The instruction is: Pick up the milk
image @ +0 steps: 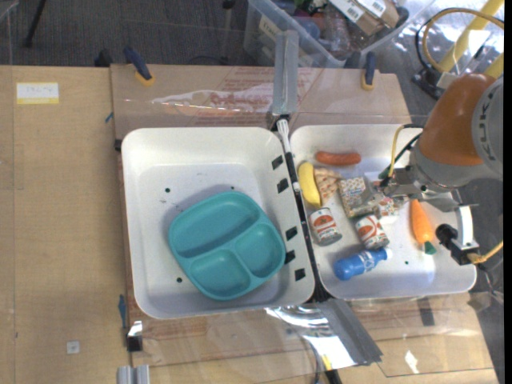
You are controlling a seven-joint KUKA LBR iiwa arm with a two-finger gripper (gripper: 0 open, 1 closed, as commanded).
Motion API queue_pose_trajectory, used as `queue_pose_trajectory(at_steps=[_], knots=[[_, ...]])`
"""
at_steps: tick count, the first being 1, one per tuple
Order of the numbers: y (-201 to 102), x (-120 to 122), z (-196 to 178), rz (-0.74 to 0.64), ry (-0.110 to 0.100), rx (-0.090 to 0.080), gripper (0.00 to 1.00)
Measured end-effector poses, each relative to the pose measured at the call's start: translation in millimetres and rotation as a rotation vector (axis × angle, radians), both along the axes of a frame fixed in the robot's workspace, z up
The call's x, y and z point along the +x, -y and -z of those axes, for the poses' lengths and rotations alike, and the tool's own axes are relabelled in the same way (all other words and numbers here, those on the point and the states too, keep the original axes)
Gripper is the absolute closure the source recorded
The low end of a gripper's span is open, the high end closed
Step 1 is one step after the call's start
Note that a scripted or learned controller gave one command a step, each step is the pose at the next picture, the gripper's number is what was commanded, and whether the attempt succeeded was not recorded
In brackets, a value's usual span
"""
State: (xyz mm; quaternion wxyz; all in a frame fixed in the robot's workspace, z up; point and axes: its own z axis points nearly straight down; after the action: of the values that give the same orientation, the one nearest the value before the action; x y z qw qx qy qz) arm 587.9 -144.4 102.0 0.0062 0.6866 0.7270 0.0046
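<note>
The small white carton with red print [371,230], which we take for the milk, lies near the middle of the right shallow white bin [400,282]. We cannot tell whether it is upright or on its side. It looks like a light thing with smooth, rather stiff walls, so in our judgement it may slip or turn if it is squeezed at a corner. We would take it across its two flat narrow sides, at the middle of its height.

At its 6 o'clock, just beside it, lies a blue plastic bottle [359,263]. At 9 o'clock is a round can with a red label [324,226]. At 3 o'clock lies an orange carrot [421,222]. At 11 o'clock is a speckled box [352,194].

The gripper [390,189] of the grey arm is at about 1 o'clock from the carton, near it. Whether it is spread or closed we cannot tell, and we see nothing held in it.
</note>
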Motion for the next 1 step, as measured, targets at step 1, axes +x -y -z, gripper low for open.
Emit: queue_pose_trajectory(at_steps=[1], knots=[[1.3, 1.3, -11.4, 0.003, 0.006, -0.001, 1.0]])
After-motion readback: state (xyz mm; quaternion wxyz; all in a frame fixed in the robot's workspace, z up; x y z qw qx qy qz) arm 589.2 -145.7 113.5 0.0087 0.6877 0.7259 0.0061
